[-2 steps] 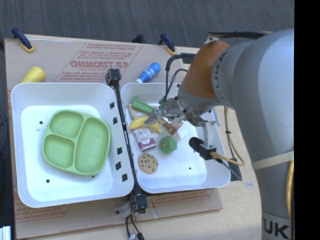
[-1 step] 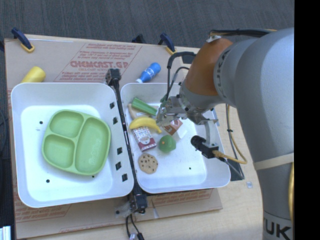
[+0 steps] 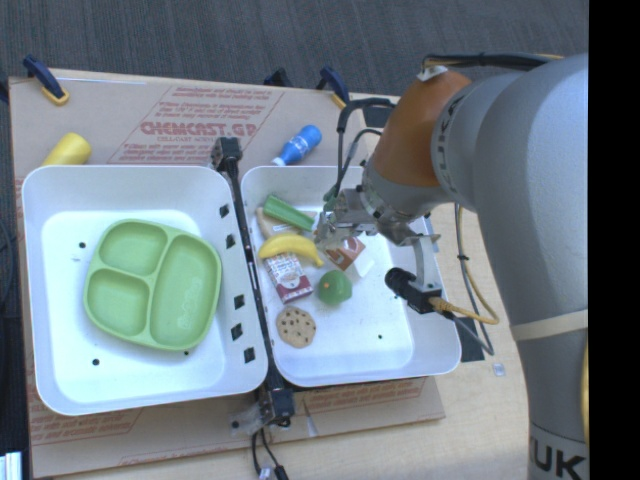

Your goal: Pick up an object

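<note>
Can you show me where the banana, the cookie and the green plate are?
banana (image 3: 290,247), camera view, middle of its yellow curve.
cookie (image 3: 296,326), camera view, centre of its brown top.
green plate (image 3: 152,284), camera view, on the ridge between its compartments.

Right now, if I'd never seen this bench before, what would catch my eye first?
Probably the big grey arm with its orange band, reaching in from the right over the right bin. Below it sits a small heap of toy food: a banana, a green apple and a cookie. In the left bin lies a pale green divided plate.
</note>
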`<action>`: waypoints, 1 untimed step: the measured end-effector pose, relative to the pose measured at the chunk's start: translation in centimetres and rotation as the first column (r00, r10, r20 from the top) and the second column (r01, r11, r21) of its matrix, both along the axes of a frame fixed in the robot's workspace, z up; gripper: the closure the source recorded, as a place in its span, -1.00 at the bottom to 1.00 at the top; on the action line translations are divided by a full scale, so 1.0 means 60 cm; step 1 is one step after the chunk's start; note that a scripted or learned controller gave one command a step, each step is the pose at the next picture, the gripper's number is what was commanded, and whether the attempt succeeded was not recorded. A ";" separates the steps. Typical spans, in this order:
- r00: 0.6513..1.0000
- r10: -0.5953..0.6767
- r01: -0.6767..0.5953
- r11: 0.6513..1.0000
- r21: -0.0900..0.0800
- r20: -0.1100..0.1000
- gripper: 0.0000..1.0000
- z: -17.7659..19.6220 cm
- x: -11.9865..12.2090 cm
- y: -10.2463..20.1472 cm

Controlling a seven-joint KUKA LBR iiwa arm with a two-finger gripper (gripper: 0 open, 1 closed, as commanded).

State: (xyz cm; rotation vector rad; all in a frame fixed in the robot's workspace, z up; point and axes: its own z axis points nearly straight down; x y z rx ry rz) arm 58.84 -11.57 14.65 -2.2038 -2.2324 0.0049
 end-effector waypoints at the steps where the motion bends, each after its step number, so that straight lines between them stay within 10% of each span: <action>1: 1.000 0.002 -0.002 1.000 0.001 -0.001 1.00 0.017 0.001 0.001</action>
